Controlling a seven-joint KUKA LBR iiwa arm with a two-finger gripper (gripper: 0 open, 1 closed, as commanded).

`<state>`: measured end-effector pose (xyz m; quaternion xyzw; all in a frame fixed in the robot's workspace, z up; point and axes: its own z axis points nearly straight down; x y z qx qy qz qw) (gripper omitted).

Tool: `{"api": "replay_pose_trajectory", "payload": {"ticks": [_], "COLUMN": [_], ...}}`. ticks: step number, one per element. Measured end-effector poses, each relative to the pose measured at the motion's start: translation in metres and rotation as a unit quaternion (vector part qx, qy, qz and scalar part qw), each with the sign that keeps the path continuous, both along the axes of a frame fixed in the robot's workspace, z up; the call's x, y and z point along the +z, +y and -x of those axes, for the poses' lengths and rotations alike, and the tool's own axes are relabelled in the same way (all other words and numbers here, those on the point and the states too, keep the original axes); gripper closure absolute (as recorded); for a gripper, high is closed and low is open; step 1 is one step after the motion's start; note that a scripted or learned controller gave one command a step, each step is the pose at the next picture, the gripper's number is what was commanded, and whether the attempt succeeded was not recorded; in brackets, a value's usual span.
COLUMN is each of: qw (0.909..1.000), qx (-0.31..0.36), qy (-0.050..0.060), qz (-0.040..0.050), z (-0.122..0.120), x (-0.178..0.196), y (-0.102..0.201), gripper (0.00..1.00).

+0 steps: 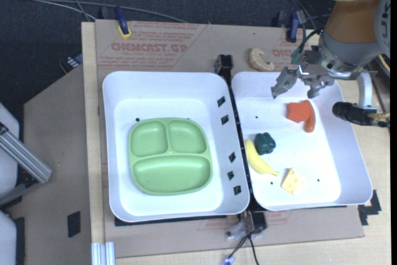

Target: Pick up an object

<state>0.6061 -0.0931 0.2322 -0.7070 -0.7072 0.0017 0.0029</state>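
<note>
We saw the gripper [299, 85] hovering with its fingers spread over the upper part of the right bin [347, 177], pinching nothing. An orange object [301, 113] lay just below it, at about five o'clock. A dark green piece [265, 143], a banana [258, 159] and a yellow wedge [291, 182] sat toward seven o'clock. The left bin [118, 133] carried a green divided plate [169, 155].

2 bins [118, 133], 1 tray [169, 155], perhaps 4 toys [264, 143]
</note>
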Motion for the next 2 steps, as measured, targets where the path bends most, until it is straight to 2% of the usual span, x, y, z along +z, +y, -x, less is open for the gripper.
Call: {"api": "replay_pose_trajectory", "payload": {"ticks": [2], "qw": [1.0], "qx": [0.0], "qy": [0.0], "qz": [-0.0001], "z": [-0.002], "x": [-0.086], "y": [0.002], "gripper": [0.0]}}
